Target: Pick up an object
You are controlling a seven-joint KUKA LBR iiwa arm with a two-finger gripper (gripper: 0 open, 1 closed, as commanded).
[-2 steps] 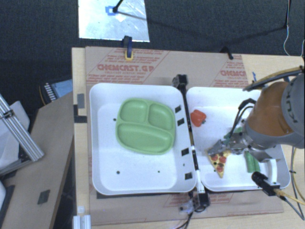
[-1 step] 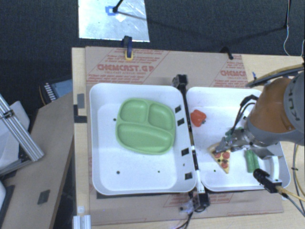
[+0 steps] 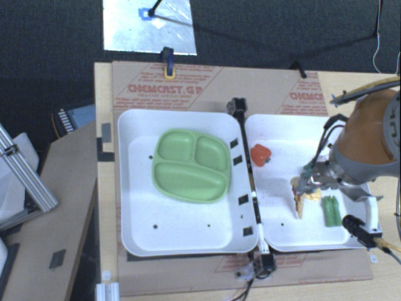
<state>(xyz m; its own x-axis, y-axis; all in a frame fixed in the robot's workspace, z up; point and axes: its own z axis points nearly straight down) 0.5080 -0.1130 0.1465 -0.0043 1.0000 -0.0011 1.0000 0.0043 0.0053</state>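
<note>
**Robot Claw Sits Low in the Right Bin**

On the left is a white bin (image 3: 135, 227). A green plate (image 3: 191, 165) with three sections lies flat in the middle of it.

Next comes the black divider (image 3: 247, 174) where the two bins meet.

The right bin (image 3: 279, 231) holds the small things. A red toy (image 3: 260, 155) sits near the left wall of that bin, toward the back. Further right, a tan, cone-shaped piece (image 3: 299, 203) lies on the bin floor. The claw (image 3: 305, 184) is right above the top end of that piece, very close to it or touching it. I cannot tell if the claw is spread or pressed together, or if it is pinching anything.

Just right of the tan piece lies a green stick-shaped toy (image 3: 331, 210). The grey and orange arm (image 3: 369, 137) comes in from the right side, above it.
</note>
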